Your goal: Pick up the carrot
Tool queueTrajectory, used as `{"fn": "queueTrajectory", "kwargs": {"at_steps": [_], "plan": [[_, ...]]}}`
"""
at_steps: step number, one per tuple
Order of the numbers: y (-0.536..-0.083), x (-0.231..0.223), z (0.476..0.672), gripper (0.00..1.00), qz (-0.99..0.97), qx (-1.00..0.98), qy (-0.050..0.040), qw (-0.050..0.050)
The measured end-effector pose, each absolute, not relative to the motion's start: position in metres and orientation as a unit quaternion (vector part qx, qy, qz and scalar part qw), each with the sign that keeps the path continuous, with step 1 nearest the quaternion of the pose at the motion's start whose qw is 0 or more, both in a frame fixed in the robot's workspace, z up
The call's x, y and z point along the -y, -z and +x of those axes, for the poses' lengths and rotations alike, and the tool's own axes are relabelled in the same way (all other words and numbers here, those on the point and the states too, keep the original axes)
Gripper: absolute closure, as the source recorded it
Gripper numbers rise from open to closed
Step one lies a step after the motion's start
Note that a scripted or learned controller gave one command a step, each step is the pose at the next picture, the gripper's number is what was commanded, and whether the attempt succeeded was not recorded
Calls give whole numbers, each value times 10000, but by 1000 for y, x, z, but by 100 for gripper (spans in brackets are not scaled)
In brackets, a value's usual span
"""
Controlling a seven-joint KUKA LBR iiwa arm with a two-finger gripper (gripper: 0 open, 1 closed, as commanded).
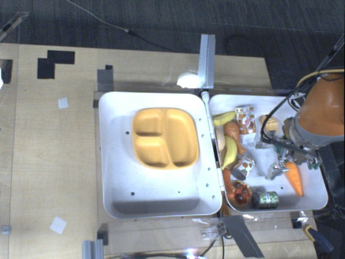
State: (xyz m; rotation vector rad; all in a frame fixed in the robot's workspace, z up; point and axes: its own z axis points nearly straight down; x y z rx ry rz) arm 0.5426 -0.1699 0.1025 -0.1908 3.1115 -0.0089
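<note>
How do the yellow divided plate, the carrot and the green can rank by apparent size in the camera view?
1. Yellow divided plate, by far the largest.
2. Carrot, next, though the tool's parts cover its upper end.
3. Green can, smallest, but close to the carrot's visible part, so that pair is uncertain.

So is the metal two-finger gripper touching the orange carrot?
Cannot tell. In the camera view the gripper overlaps the carrot's top end, but no contact or gap shows plainly.

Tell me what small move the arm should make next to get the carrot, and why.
Probably a short shift toward the carrot, then down over its thick end. The gripper sits low in the right bin, just left of the carrot's top, and the carrot lies beside it, not visibly between the fingers.
</note>
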Motion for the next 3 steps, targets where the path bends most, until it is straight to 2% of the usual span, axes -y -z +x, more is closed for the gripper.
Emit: {"fn": "queueTrajectory", "kwargs": {"at_steps": [1, 2, 3], "plan": [[-89, 206, 498, 0, -966, -9953, 23, 66], [-103, 205, 503, 100, -1004, -9949, 44, 120], [-196, 174, 515, 100, -91, -9999, 13, 75]]}}
